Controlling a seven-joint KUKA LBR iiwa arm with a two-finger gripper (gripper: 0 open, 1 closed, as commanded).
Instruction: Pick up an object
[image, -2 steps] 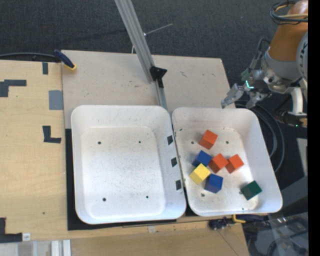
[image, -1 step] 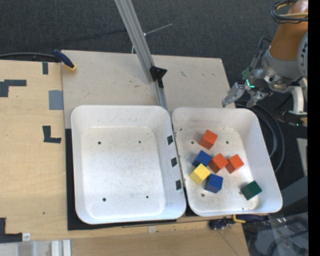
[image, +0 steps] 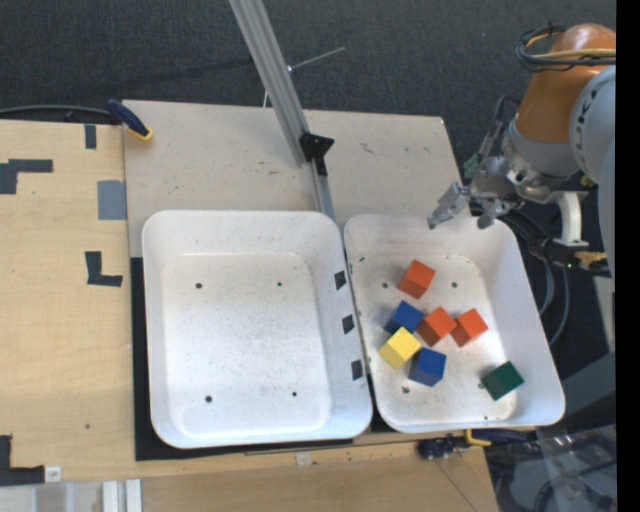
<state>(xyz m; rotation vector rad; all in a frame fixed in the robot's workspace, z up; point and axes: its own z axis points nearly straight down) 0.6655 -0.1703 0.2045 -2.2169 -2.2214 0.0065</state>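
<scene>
Above the far edge of the right bin (image: 530, 300), near its far right corner, the gripper (image: 463, 212) hangs with its two fingers spread apart and nothing between them. One fingertip (image: 440, 217) points down toward the bin's far rim, the other sits just to its right, and neither touches a block or the bin. The grey arm (image: 590, 110) with its orange band (image: 560, 100) comes in from the right side.

Blocks lie on the right bin's floor, well apart from the gripper. An orange block (image: 418, 277) stands alone toward the far middle. Nearer the centre is a tight cluster: a blue block (image: 405, 318), an orange-red block (image: 436, 325) touching it, another orange block (image: 469, 326) just beside that, a yellow block (image: 400, 347) and a second blue block (image: 427, 366) toward the near edge. A dark green block (image: 502, 380) sits by itself near the near right corner.

The left bin (image: 160, 320) lies touching the right one along their shared edge.
</scene>
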